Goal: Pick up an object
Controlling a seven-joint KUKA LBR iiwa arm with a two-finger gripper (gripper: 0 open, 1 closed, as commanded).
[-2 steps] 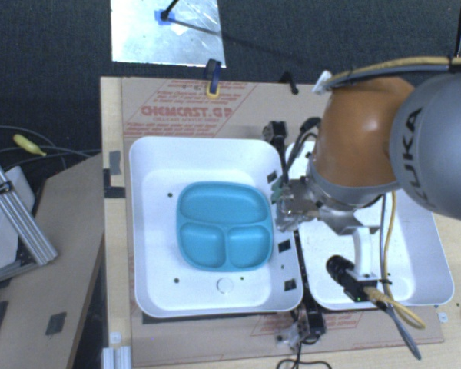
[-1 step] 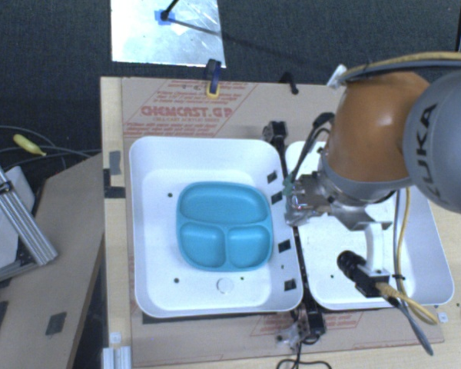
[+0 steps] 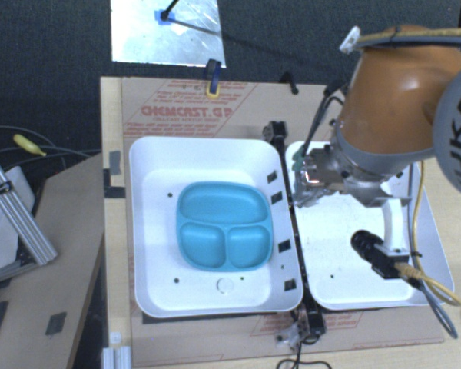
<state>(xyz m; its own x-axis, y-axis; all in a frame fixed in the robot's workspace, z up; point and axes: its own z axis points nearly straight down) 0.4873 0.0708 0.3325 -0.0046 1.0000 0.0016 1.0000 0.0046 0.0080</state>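
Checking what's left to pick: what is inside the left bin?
The left bin holds a blue divided tray, lying flat. What lies under the tray cannot be seen.

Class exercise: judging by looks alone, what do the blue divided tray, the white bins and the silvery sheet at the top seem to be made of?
Blue divided tray: probably moulded plastic, smooth matte, with rounded compartment walls and even colour.
White bins: likely thin formed plastic, slightly glossy, with soft curved rims.
Silvery sheet: seems metal or foil, with patchy mirror-like glare; the look cannot settle which.
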